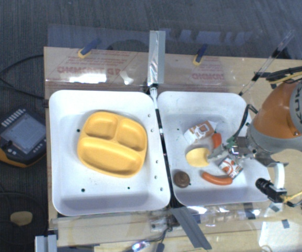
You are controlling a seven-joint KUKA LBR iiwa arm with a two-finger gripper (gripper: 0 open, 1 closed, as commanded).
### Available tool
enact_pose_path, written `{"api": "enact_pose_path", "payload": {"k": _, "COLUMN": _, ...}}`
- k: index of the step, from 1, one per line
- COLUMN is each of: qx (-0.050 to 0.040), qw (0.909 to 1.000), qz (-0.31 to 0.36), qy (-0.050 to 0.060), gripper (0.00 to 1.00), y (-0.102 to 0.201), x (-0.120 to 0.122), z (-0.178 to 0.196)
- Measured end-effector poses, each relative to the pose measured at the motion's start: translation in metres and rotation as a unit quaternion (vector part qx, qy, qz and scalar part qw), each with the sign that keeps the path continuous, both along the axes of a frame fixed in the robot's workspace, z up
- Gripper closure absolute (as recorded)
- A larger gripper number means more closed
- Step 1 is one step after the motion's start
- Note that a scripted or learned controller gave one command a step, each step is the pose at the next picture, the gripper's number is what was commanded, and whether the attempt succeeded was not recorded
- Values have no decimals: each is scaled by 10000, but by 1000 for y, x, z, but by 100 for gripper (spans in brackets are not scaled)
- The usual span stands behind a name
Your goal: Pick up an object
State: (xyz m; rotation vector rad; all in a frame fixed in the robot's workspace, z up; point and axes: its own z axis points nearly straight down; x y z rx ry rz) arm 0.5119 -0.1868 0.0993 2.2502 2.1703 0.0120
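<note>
Yellow divided tray (113, 143) in left bin (61, 193); pendant (15, 136) on floor.

pincer (229, 152) fingertips lost among clutter, small carton (230, 166) partly covered, arm (282, 119) cropped at right

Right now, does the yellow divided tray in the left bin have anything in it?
Empty. The yellow divided tray lies flat, open side up, in the left bin, and all three compartments show only bare yellow plastic.

In the right bin (235, 101), a white-and-orange carton (199, 131) is lying tilted near the middle, a pale yellow lemon (197, 157) is sitting just below it, a red sausage (217, 179) is lying flat nearby, and a brown ball (181, 179) is resting by the front left corner.
</note>
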Motion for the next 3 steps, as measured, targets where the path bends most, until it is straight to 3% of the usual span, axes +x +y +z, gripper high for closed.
{"api": "enact_pose_path", "payload": {"k": 1, "qx": 4, "qw": 10000, "qz": -62, "qy": 16, "gripper": 0, "y": 19, "x": 88, "z": -8}}
{"api": "enact_pose_path", "payload": {"k": 2, "qx": 0, "qw": 9998, "qz": 176, "qy": -3, "gripper": 0, "y": 4, "x": 48, "z": -7}}
{"api": "enact_pose_path", "payload": {"k": 3, "qx": 22, "qw": 9998, "qz": 187, "qy": -7, "gripper": 100, "y": 6, "x": 50, "z": 2}}
